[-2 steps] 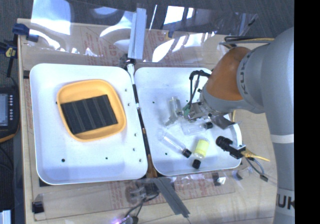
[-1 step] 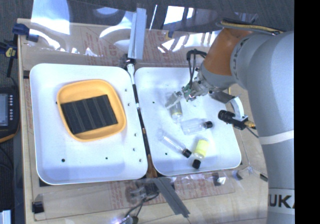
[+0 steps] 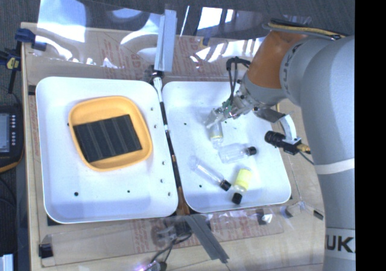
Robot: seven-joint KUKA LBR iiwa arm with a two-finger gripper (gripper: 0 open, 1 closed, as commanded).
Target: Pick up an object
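Observation:
My gripper (image 3: 217,116) hangs low over the upper middle of the right bin (image 3: 181,143), at the end of the grey arm with its orange band. Just below its tip lies a small clear vial with yellowish content (image 3: 216,136); I cannot tell whether they touch. Further down lie a clear bottle with a black cap (image 3: 232,153), a yellow bottle with a black cap (image 3: 242,179) and a thin clear tube with a black cap (image 3: 208,174).
The left bin (image 3: 54,191) holds a yellow tray with a dark ridged insert (image 3: 108,134). A black divider strip (image 3: 167,137) runs between the bins. The arm's bulk covers the right bin's upper right corner.

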